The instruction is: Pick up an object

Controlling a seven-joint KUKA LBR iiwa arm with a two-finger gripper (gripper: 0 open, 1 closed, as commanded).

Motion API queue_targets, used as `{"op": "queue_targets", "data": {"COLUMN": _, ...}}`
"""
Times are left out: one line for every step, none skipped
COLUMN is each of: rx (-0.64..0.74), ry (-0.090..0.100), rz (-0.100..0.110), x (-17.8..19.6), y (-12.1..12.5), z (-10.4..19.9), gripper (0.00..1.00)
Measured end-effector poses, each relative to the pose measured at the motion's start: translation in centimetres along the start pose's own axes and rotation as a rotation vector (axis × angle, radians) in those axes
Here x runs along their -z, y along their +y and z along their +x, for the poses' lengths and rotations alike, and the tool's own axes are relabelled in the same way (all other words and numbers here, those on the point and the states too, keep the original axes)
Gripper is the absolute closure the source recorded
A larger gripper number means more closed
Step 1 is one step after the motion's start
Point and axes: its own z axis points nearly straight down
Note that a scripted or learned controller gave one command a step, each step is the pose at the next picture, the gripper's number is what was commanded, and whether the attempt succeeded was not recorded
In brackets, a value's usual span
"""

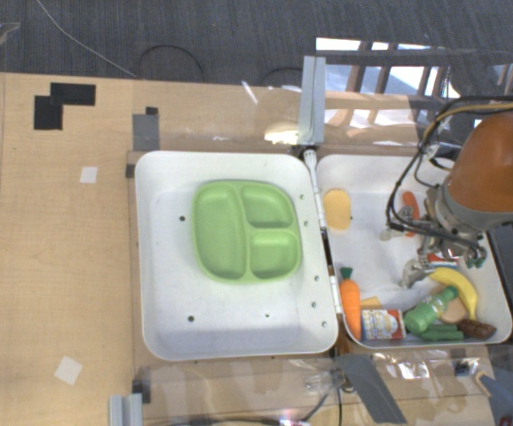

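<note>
Hanging low over the right bin (363,171) at the gripper (440,260), grey hardware and cables crowding the tip; cannot tell how wide or narrow the grip stands from this slant. Just below and to the near side, touching or nearly touching the tip: the banana (459,287), likely the nearest thing to take. Yellow, curved, smooth-skinned, lying flat near the bin's right wall, its lower end against a green bottle (430,313) and a brown lump (478,330). To do this well: centre over the banana's middle, close across the narrow width rather than along the curve, drop straight, lift slowly. Mind the crowding, since a skewed descent could nudge the bottle or the labelled can (381,324) instead. Further out: a carrot (351,302) along the dividing wall, a pale yellow piece (337,209) apart near the far corner, and a green divided plate (243,231) in the left bin.
</note>
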Motion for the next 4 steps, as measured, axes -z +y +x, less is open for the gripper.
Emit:
{"op": "queue_targets", "data": {"rx": -0.122, "ry": 0.0, "rz": -0.002, "x": -0.1, "y": 4.0, "z": -4.9, "gripper": 0.0}}
{"op": "queue_targets", "data": {"rx": -0.154, "ry": 0.011, "rz": 0.0, "x": -0.4, "y": -5.3, "z": -9.5, "gripper": 0.0}}
{"op": "queue_targets", "data": {"rx": -0.231, "ry": 0.004, "rz": -0.001, "x": -0.3, "y": -3.5, "z": -8.1, "gripper": 0.0}}
{"op": "queue_targets", "data": {"rx": -0.227, "ry": -0.011, "rz": 0.002, "x": 1.2, "y": -3.5, "z": -8.5, "gripper": 1.0}}
